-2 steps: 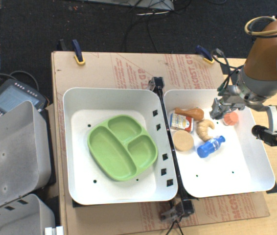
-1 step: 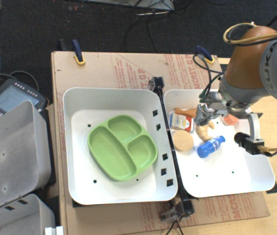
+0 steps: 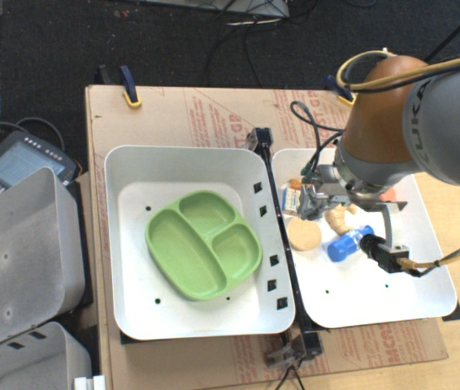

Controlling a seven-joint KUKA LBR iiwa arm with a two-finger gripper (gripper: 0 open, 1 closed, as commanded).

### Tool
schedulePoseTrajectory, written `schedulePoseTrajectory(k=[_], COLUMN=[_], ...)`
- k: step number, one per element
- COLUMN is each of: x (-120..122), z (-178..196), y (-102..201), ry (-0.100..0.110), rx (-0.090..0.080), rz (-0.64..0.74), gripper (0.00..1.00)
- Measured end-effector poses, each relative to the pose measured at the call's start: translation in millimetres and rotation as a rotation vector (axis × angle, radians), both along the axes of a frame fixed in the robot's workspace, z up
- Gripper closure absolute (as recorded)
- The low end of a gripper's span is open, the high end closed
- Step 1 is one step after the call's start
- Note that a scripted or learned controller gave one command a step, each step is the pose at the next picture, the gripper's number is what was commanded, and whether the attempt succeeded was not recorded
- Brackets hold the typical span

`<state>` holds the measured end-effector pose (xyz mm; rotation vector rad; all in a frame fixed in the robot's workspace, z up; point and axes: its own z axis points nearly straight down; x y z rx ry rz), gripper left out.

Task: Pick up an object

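Note:
My gripper [image 3: 325, 204] reaches down into the right bin [image 3: 392, 299], near its left side, under the orange-banded wrist. Directly below it lie a round tan piece [image 3: 303, 236] and a pale tan lump [image 3: 340, 216]. A blue cylinder with a white end [image 3: 345, 244] rests just right of the round piece. A small orange and white item [image 3: 293, 195] sits at the gripper's left. The arm's body hides the fingertips, so nothing can be seen between them.
The left bin [image 3: 124, 218] holds a green divided plate [image 3: 204, 244]. A black divider [image 3: 275, 210] runs between the bins. Cables loop above the right bin. A black bracket [image 3: 384, 254] sticks out from the arm at the right. Grey containers stand at the far left.

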<state>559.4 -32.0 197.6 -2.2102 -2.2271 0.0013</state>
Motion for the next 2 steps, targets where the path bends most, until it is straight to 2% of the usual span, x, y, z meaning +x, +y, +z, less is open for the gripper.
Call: schedulePoseTrajectory(k=[1, 2], x=[-28, -42], z=[15, 15], y=[49, 106], ry=[-0.001, -0.001], rx=[0.001, 0.0], rz=[0.001, 0.002], gripper=[1.0, 1.0])
